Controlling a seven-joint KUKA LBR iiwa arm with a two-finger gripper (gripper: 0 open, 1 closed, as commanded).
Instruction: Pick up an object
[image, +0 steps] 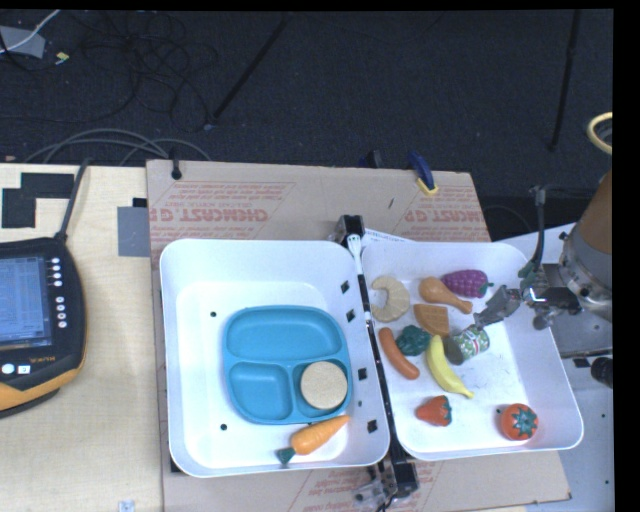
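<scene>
The right bin (560, 400) holds several toy foods: purple grapes (465, 282), a drumstick (443, 293), a beige ring piece (390, 297), an orange wedge (432, 318), a green vegetable (412, 340), a sausage (398, 353), a banana (445, 366), a strawberry (433, 410) and a tomato (517, 421). A small grey-green can (469, 343) lies tilted next to the banana. My gripper (488, 312) reaches in from the right, low over the bin, its tip just above and right of the can. Nothing shows as lifted.
The left bin (190, 300) holds a blue divided plate (270, 350) with a round cookie (323, 384) in one compartment, and a carrot (318, 436) by the front wall. A control pendant (30, 320) lies at the far left. The arm's wrist (580, 275) stands over the right bin's right rim.
</scene>
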